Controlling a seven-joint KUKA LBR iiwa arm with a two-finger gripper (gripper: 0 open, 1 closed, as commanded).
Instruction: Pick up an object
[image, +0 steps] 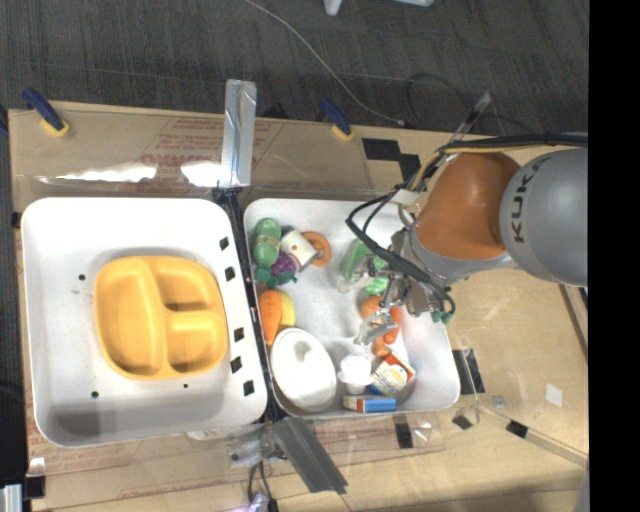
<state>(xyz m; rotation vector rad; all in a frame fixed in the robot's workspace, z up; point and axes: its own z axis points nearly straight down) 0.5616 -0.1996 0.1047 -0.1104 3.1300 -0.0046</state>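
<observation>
The left bin (40, 300) holds a yellow divided tray (160, 315). The right bin (330, 215) holds a white bowl (303, 368), a carrot (271, 312), green and purple toy fruit (268, 250) and small packets (390, 378). The claw (385, 312) hangs low among these toys; whether it is apart or together, I cannot tell.

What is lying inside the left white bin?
The left bin holds one yellow divided tray with three compartments, all bare. Whatever the bin floor has beneath the tray is covered by it.
</observation>
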